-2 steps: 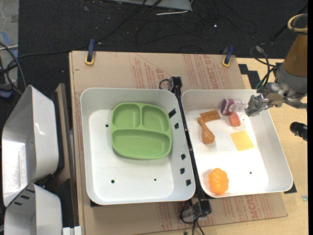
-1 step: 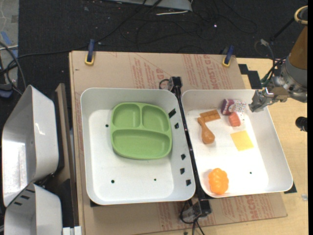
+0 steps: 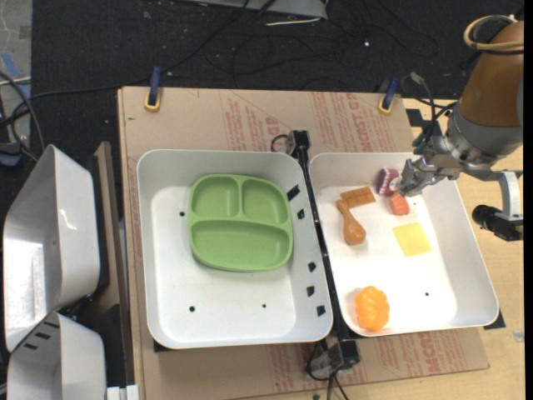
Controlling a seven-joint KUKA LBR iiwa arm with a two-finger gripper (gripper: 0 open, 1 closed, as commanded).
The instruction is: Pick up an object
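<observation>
The right bin [image 3: 470, 248] holds several small items. A purple piece [image 3: 387, 180] and a small red piece [image 3: 400, 206] lie near its far edge. A flat brown piece [image 3: 357, 197] and a brown drumstick shape [image 3: 352, 227] lie to their left. A yellow square [image 3: 412, 239] rests mid-bin, and an orange fruit [image 3: 372, 307] sits near the front. My gripper [image 3: 410, 182] hangs low over the far side of this bin, just right of the purple piece and just above the red one. I see nothing held in it.
The left bin [image 3: 158, 273] carries a green divided plate [image 3: 241, 222]. A black divider strip [image 3: 310, 223] runs between the bins. Two orange clamps [image 3: 152, 100] [image 3: 386, 102] grip the board's far edge. White containers [image 3: 46, 240] stand at the far left.
</observation>
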